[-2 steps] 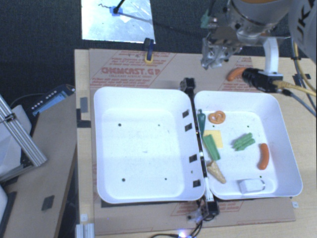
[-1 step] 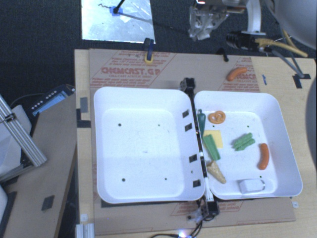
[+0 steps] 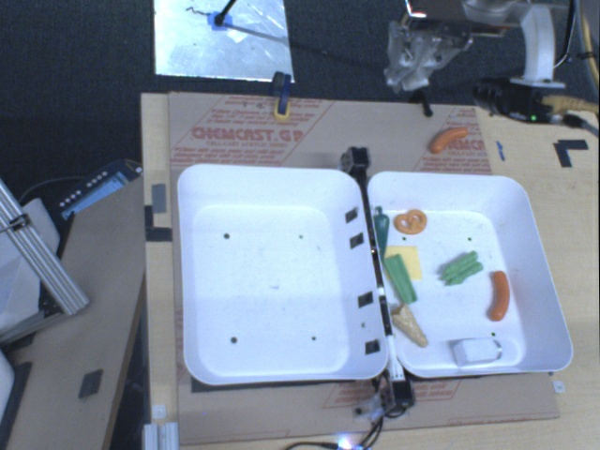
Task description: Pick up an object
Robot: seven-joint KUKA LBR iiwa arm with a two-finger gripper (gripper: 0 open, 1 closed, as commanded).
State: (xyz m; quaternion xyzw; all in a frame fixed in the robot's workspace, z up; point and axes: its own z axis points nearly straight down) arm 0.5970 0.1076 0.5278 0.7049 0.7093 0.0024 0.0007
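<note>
Your hand (image 3: 412, 64) hangs high over the tabletop (image 3: 309, 125) with nothing visibly in it, its grip too blurred to tell, while the pretzel (image 3: 411, 220) and beans (image 3: 460, 268) lie unpicked well below it.

Two shallow white plastic bins sit side by side on a brown cardboard-covered bench, the left bin (image 3: 272, 275) beside the right bin (image 3: 525, 214). In the right bin lie a small brown pretzel (image 3: 411, 221), a flat yellow square (image 3: 405, 261), a long green strip (image 3: 400, 278) overlapping that square's left edge, a bunch of green beans (image 3: 461, 268), an orange sausage (image 3: 500, 295) near the right wall, a tan cone-shaped piece (image 3: 410, 325) and a white block (image 3: 476, 351) near the front wall. Another orange sausage (image 3: 448, 140) lies on the cardboard behind the right bin. The grey gripper (image 3: 412, 68) hangs above the bench's far edge, well apart from the bins.
</note>
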